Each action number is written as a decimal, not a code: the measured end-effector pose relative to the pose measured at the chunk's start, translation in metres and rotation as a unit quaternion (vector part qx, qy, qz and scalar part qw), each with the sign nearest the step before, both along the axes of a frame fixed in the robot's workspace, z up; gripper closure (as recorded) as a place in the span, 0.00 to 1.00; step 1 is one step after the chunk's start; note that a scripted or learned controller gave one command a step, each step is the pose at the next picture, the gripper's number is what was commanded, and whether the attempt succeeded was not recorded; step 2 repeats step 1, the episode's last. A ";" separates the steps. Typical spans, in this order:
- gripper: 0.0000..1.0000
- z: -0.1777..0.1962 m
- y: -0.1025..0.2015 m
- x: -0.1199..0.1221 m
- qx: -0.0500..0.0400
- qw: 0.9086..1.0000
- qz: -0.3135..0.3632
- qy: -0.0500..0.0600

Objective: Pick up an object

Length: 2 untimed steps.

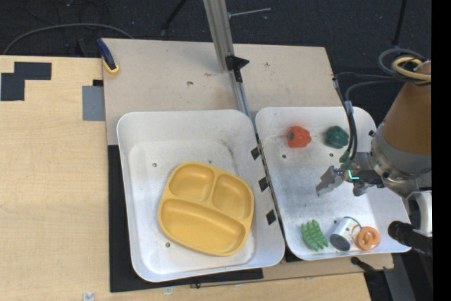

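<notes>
Hovering over the middle of the right shallow white bin [282, 236], with two-finger gripper [332, 180] apparently spread and gripping nothing. Resting near that bin's far edge: red rounded toy [299, 137], dark green lump [337, 136]. Lying along its near edge: green ridged piece [313, 234], silver can [343, 234], orange ring [367, 238]. Sitting in the left bin [134, 151]: yellow divided plastic plate [206, 207].
</notes>
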<state>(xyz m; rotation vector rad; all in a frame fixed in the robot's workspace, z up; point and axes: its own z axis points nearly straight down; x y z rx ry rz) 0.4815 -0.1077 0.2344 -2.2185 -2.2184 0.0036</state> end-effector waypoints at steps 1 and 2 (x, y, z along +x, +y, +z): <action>0.00 0.000 0.000 0.000 0.000 1.000 0.000 0.000; 0.00 0.000 0.000 0.000 0.000 1.000 0.000 0.000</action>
